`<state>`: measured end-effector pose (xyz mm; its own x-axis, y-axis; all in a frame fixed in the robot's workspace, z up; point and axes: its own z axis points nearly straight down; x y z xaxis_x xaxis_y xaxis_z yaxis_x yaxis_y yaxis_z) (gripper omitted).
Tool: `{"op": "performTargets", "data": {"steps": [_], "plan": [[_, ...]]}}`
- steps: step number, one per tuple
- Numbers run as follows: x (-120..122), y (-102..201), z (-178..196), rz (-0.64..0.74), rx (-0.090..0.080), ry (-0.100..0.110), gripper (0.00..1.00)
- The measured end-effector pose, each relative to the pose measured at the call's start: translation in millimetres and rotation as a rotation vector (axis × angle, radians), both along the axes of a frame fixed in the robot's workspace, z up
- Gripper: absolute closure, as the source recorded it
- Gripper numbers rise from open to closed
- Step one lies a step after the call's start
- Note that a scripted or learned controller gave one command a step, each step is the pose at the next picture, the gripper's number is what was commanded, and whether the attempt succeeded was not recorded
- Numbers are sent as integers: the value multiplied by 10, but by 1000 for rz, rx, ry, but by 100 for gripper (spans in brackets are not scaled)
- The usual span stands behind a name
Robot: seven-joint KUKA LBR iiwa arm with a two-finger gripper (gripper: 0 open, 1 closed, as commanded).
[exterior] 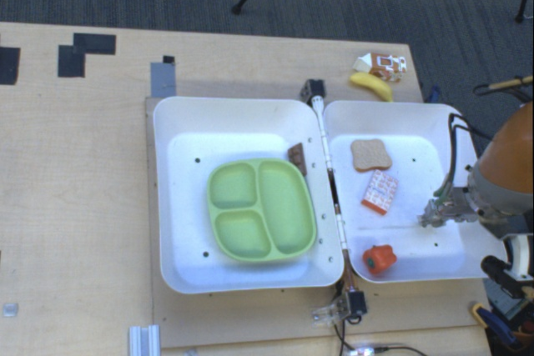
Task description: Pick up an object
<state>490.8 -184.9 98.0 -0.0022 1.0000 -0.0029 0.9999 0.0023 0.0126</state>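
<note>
Two white bins are sitting side by side on the wooden bench. A green plate (261,211) with three sections is lying in the left bin (179,179), and a small brown thing (296,153) is leaning at that bin's right wall. A slice of bread (370,154) is lying in the right bin (417,258), near the back. A red and white packet (380,193) is resting just in front of the bread. A red pepper (380,258) is sitting near the front wall. The gripper (435,211) is hanging low over the right side of that bin, apart from all the food, gripping nothing; how it is set, I cannot tell. A banana (370,85) is lying on the bench behind the bins.
</note>
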Motion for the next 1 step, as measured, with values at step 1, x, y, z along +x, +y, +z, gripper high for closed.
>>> {"op": "performTargets", "data": {"steps": [1], "plan": [[-1,0,-1,1,0,0,0]]}}
